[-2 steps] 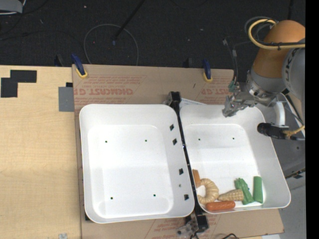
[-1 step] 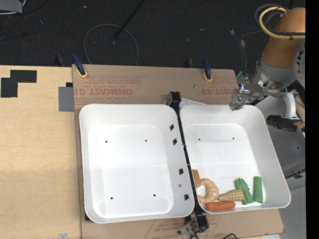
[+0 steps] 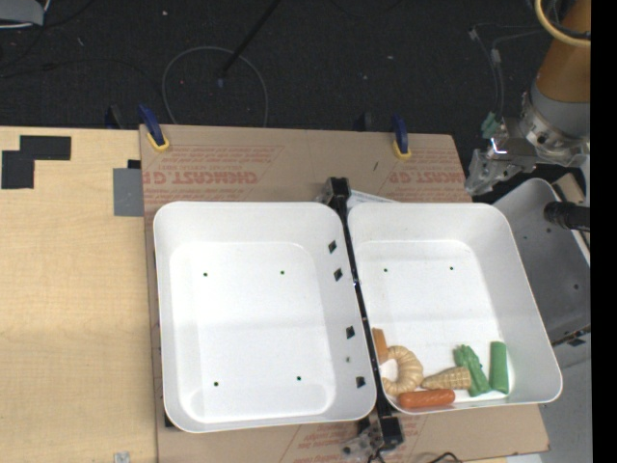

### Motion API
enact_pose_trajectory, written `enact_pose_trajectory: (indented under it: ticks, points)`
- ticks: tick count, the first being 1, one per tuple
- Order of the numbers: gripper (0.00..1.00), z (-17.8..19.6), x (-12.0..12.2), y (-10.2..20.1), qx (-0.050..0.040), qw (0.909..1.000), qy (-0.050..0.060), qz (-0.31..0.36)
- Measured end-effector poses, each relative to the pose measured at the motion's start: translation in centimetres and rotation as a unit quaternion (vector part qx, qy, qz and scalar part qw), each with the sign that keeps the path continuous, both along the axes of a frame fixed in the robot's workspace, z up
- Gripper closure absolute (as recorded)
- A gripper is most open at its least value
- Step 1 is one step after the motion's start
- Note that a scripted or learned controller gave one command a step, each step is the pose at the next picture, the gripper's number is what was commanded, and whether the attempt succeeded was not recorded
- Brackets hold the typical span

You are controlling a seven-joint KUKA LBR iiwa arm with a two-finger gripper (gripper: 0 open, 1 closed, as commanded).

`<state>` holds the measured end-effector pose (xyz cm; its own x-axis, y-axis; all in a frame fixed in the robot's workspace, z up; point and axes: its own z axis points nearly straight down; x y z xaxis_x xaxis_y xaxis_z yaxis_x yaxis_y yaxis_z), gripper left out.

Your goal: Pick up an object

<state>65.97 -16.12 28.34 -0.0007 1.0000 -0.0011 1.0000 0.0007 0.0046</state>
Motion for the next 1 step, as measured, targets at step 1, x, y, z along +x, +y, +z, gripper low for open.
enact_pose_trajectory:
  ticks: [1]
  points:
    - [1.00,-0.19,-1.21,5.44,0.0008,1.0000,0.002,0.001]
